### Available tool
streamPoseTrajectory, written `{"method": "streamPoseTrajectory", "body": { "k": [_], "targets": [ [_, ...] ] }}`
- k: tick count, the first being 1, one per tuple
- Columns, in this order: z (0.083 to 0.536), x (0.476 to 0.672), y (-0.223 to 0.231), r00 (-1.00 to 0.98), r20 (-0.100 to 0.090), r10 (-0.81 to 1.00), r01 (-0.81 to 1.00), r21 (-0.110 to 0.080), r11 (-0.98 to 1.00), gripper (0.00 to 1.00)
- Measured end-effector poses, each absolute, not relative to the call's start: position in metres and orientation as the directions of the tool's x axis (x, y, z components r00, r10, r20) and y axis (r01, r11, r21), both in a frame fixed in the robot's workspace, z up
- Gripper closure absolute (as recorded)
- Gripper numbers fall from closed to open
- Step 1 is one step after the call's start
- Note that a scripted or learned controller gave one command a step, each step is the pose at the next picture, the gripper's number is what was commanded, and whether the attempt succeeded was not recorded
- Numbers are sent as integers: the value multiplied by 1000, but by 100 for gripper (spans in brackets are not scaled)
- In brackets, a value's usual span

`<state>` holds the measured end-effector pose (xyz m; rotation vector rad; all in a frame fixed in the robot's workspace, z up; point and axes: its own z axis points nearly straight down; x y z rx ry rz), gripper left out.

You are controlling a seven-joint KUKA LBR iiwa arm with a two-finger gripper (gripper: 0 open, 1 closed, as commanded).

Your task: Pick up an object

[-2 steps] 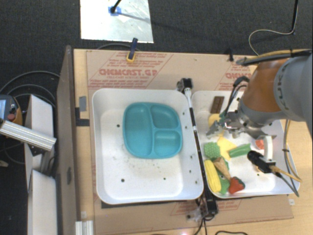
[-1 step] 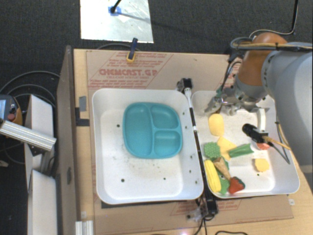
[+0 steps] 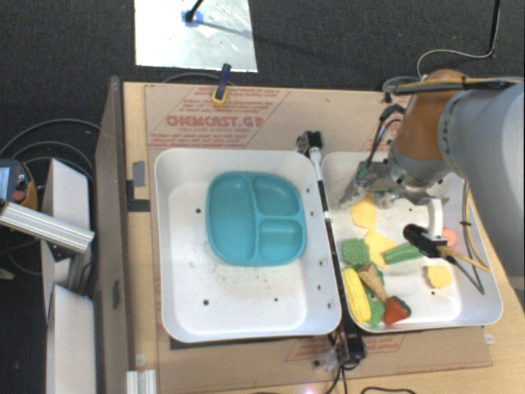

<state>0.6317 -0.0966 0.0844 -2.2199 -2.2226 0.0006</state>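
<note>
The right white bin (image 3: 480, 302) holds several toy foods. My gripper (image 3: 359, 187) hangs low over that bin's back left part, just above a yellow piece (image 3: 363, 214). The view shows nothing held by it. In front of it lie another yellow piece (image 3: 380, 245), a green block (image 3: 355, 251), a long green piece (image 3: 401, 254), a corn cob (image 3: 354, 292), a brown piece (image 3: 371, 277) and a red strawberry (image 3: 397, 310). A yellow slice (image 3: 440, 277) rests further right. The grey arm (image 3: 484, 130) with its orange band (image 3: 422, 125) covers the bin's back right.
The left white bin (image 3: 184, 302) bears a teal divided plate (image 3: 254, 217). A black divider rail (image 3: 326, 220) runs between the two bins. Cardboard (image 3: 213, 117) lies under both bins, and a blue and yellow clamp (image 3: 221, 84) sits at its back edge.
</note>
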Motion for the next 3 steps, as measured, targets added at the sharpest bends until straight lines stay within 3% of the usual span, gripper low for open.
{"method": "streamPoseTrajectory", "body": {
  "k": [1,2,3],
  "targets": [
    [96,634,-97,-3,0,1000,1000,5,3,100],
    [96,634,-97,-3,0,1000,1000,5,3,0],
    [84,563,-130,1,1,1000,1000,-3,-1,0]
  ]
}}
